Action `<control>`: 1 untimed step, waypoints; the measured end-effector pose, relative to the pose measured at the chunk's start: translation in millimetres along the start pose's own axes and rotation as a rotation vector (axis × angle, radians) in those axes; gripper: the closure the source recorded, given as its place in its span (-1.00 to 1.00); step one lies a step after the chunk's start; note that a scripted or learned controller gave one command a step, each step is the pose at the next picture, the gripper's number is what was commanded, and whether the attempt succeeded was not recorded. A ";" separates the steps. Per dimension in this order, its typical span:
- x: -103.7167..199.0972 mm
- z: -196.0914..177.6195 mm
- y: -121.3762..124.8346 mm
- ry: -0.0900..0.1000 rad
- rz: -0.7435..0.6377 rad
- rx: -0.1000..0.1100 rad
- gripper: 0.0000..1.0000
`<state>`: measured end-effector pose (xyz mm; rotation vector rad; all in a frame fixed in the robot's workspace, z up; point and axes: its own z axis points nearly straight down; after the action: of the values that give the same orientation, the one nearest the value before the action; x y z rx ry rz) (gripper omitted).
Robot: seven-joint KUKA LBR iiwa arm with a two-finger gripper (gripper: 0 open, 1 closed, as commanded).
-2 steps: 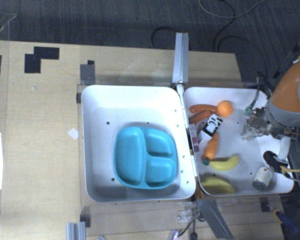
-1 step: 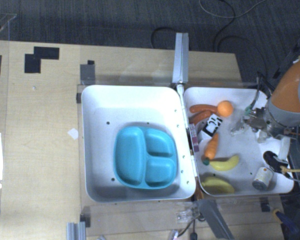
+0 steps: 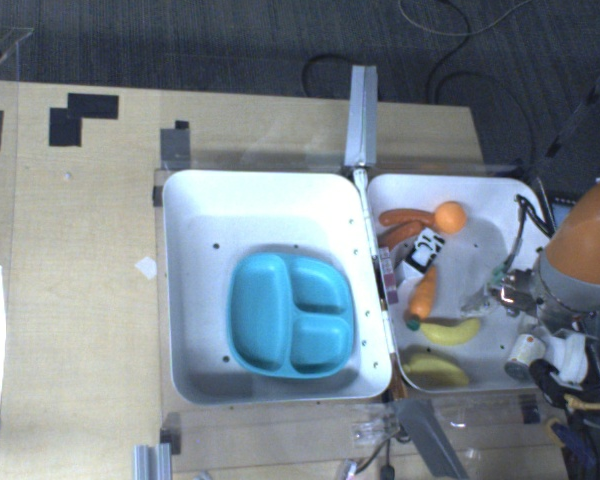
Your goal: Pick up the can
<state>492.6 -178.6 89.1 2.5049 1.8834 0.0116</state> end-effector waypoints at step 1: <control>-1.6 0.6 47.4 -0.001 -0.074 -0.003 -1.00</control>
<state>537.7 -193.3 89.0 2.4312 1.9727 0.0126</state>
